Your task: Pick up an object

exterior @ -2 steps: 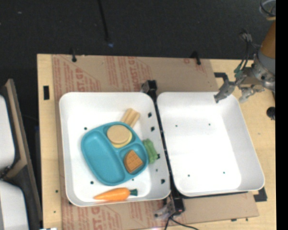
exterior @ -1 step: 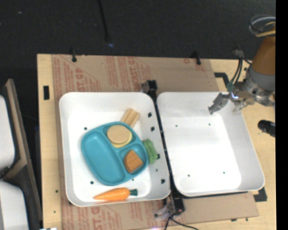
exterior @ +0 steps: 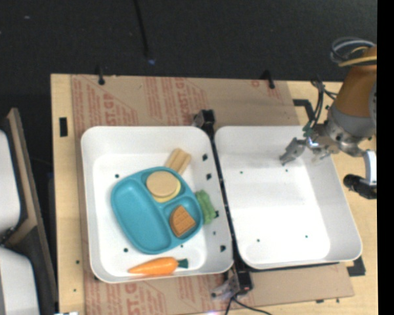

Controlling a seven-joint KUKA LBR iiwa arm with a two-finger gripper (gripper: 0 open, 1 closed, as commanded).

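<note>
Here we see the grey arm [exterior: 352,113] reaching in from the right, its gripper [exterior: 293,151] hanging over the upper part of the right bin [exterior: 328,241], fingers slightly parted with nothing between them. In the left bin [exterior: 102,156] we find a blue divided tray [exterior: 141,218] bearing a round tan biscuit [exterior: 163,184] and a brown piece [exterior: 182,221], with a wooden block [exterior: 178,160] at its top edge, a green piece [exterior: 205,207] at its right side and an orange carrot [exterior: 155,266] near the front wall

Light falls evenly from above, bright on the two white bins [exterior: 282,241], which glare slightly and lose detail. The surrounding floor is dim. Shadows are soft; the picture is somewhat grainy.
</note>
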